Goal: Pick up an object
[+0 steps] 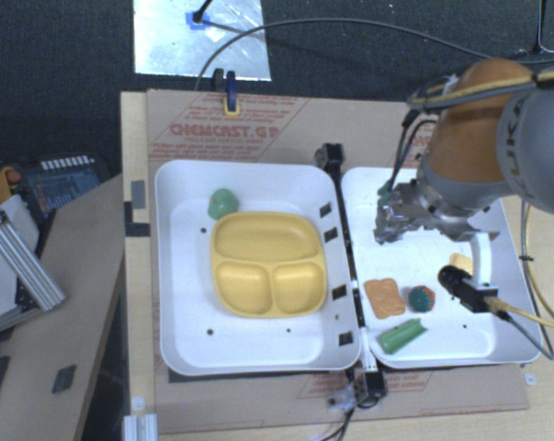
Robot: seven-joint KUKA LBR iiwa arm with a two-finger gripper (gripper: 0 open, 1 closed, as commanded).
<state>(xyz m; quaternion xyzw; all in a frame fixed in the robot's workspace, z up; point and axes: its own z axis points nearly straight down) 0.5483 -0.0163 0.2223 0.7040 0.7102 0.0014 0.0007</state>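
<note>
The arm (483, 136) is reaching over the right bin (368, 186), with the gripper (390, 228) hanging above that bin's bare upper floor; whether its fingers are open or closed I cannot tell. This is looking like the approach, nothing being held. Lower in that bin are lying an orange piece (384, 297), a green stick (401, 336) and a small round toy (422, 298). The next move is calling for travel down toward one of them.
</note>
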